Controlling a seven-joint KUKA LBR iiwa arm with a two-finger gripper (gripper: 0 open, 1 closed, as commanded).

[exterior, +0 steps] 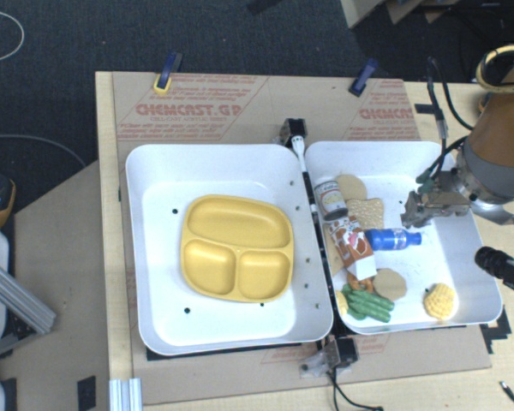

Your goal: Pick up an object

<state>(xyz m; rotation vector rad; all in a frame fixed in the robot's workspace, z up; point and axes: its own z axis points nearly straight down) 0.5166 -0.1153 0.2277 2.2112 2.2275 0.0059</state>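
The right bin [463, 311] holds several small objects. A blue bottle [391, 240] lies on its side near the middle. Left of it lie a red and white packet [354, 247] and a small can [331, 199]. A tan cracker [368, 211] and a round cookie [353, 185] sit behind them. Green beans [366, 304], a tan disc [389, 283] and a yellow corn piece [439, 300] lie along the front. My gripper [418, 214] hangs just above and behind the cap end of the blue bottle, and nothing is visibly held in it.
The left bin [154, 255] holds a yellow divided plate [236, 247]. The arm's grey body and orange band [497, 144] reach in over the right bin's far right side. A black part [499, 265] juts in at the right wall.
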